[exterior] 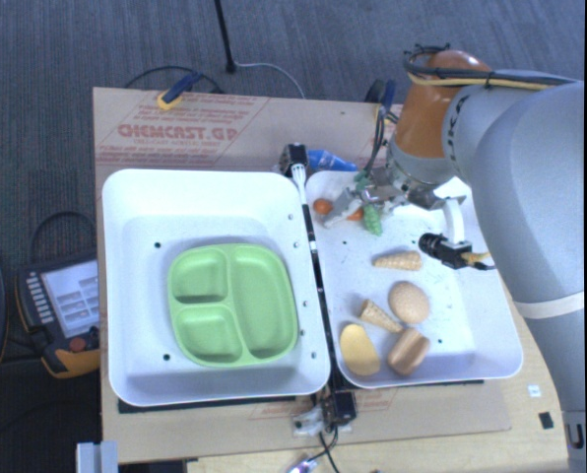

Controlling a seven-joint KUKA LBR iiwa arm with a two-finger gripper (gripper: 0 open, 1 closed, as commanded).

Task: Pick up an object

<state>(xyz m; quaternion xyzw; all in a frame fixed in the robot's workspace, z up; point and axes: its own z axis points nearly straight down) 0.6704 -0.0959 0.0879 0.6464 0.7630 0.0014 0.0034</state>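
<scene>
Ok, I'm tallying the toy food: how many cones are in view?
2. Both in the right bin: one cone at its middle, a second cone nearer the front. The arm covers a far corner, so more may hide.

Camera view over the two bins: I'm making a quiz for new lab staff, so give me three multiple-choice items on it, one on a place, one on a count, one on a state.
1. Which bin is the tool over?
A. the view's left bin
B. the view's right bin
C. neither

2. How many compartments has the green plate?
A. two
B. three
C. five

3. How does the green plate lie?
A. face up
B. upside down
C. on its edge

Answers:
1 B: the tool hangs at the far end of the view's right bin.
2 B: two small wells sit beside one long one.
3 A: its hollows open upward.
</scene>
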